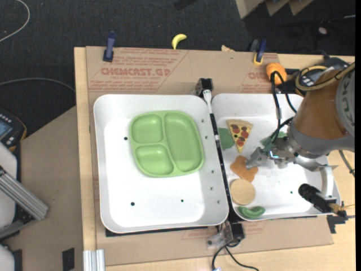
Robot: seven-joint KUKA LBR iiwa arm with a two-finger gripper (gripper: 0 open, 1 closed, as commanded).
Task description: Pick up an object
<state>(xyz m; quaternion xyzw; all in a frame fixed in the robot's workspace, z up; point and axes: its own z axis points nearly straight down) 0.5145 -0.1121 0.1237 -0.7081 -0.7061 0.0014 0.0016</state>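
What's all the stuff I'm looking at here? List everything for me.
Bins: two, white, side by side on the bench.
Tray: one, green, three compartments, in the left bin.
Pizza slice: one, yellow with red dots, right bin.
Green piece: one, beside the pizza slice.
Orange piece: one, mid right bin, by the gripper.
Tan disc: one, below the orange piece.
Green pod: one, right bin's near edge.
Clamps: two, blue, bench's far edge.
Arm: one, orange band, from the right.
Gripper: one, over the right bin.
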